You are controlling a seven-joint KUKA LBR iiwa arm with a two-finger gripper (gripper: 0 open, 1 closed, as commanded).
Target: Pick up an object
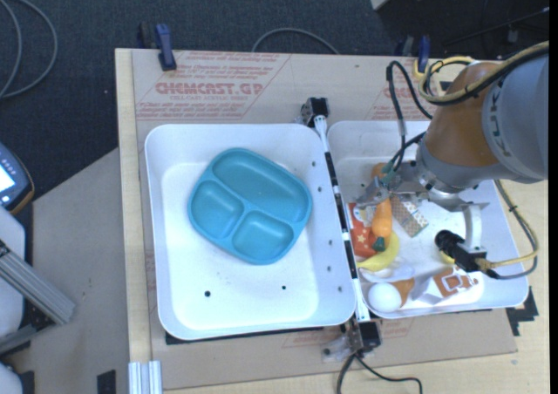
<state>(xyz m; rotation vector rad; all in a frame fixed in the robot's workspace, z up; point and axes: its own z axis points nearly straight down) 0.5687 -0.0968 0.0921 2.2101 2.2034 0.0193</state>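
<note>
- Left bin (pixel 166 209): blue divided plate (pixel 250 205).
- Right bin (pixel 506 288): orange carrot (pixel 382 220), banana (pixel 384 254), white egg (pixel 384 296).
- Tool (pixel 397 181): over carrot, finger state cannot be told.

Your count across the bench

You have two shallow white bins (pixel 166 235), one blue three-compartment plastic plate (pixel 250 205), one white egg (pixel 384 296), one orange carrot (pixel 382 219), one yellow banana (pixel 384 256).

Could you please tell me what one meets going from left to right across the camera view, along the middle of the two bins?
Left bin rim → blue divided plate → clamped divider between the bins → carrot → claw → right bin wall.
</note>
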